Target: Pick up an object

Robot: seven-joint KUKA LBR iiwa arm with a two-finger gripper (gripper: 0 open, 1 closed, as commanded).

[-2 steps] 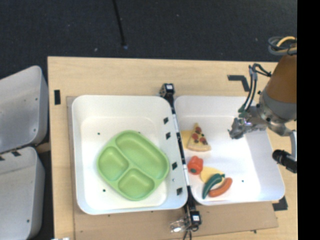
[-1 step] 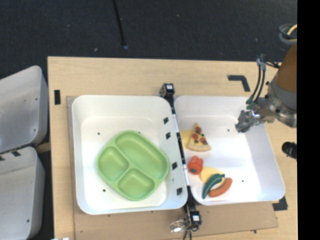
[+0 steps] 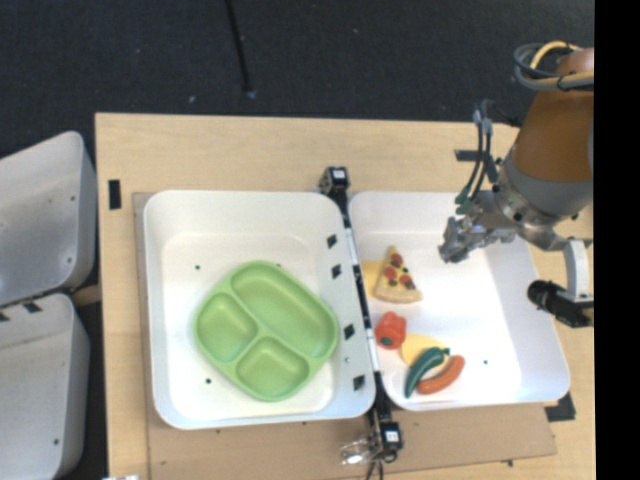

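Several toys crowd the near part of your right bin (image 3: 520,368): a green pepper (image 3: 425,368) lying against a sausage (image 3: 445,375), a yellow piece (image 3: 420,347) and a red pepper (image 3: 391,329) beside them, so a grab there may catch two or slip. Farther back the pizza slice (image 3: 397,277) lies flat, hard to pinch. Beyond it your gripper (image 3: 456,242) hovers over bare bin floor; you cannot tell the fingers' state.

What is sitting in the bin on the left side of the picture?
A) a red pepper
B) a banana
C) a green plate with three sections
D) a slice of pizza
C, because the green divided plate lies alone in the left bin, while the toy pizza slice and red pepper lie in the right bin.
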